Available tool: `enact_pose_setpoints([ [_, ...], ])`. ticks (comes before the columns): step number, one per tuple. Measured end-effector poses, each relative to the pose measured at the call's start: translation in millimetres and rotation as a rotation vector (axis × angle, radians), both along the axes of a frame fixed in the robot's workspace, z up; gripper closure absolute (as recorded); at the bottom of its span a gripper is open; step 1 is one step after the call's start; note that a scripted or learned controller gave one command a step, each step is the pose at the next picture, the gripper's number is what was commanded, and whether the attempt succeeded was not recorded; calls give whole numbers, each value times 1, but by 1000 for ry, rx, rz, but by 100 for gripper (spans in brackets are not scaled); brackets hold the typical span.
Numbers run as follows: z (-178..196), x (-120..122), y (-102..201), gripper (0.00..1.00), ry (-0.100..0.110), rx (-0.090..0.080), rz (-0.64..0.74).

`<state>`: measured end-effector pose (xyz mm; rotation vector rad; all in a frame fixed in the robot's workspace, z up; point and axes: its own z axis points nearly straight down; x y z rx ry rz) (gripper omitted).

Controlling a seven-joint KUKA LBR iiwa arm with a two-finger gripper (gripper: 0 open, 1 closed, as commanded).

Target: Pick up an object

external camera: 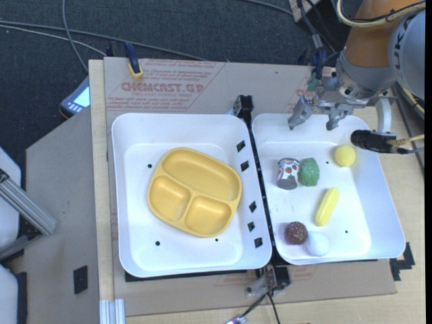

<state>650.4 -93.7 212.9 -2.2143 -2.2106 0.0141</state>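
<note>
Open and holding nothing, the gripper [316, 119] hangs over the far rim of the right bin [385, 208], its two fingers spread apart. Nearest it in that bin lies a lemon [345, 155]; further toward the middle a small can [288, 173] touches a green lump [309, 171], perhaps broccoli. Below them sit a corn cob [327, 206], a dark red ball [295, 232] and a white ball [317, 244]. A yellow plate [194, 192] fills the left bin [128, 181].

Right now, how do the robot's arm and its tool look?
The arm is grey with a rounded orange band above the wrist. The tool is grey metal with two slim fingers. Cables run along the wrist.
</note>
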Motion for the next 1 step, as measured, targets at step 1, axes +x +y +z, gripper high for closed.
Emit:
enact_pose_setpoints([
  [1,8,3,0,0,-14,-2,2],
])
